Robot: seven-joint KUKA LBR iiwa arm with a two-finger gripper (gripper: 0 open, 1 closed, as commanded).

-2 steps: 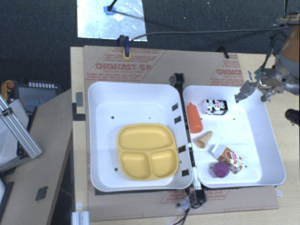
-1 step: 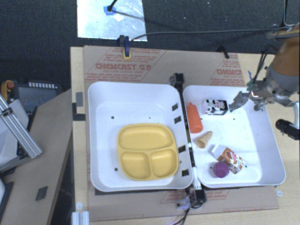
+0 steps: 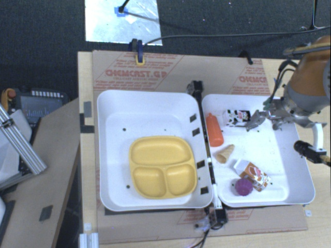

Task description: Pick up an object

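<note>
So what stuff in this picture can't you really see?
- The claw, camera view: too small and blurred to tell if it is open.
- The arm: cut off by the right edge.
- The black-and-white carton: its print is too small to read.
- The purple toy: partly tucked against the snack packet, shape unclear.

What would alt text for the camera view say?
A robot hand hovers over the right bin, near a black-and-white carton, an orange bottle, a cone, a snack packet and a purple ball. The left bin holds a yellow divided tray.
</note>
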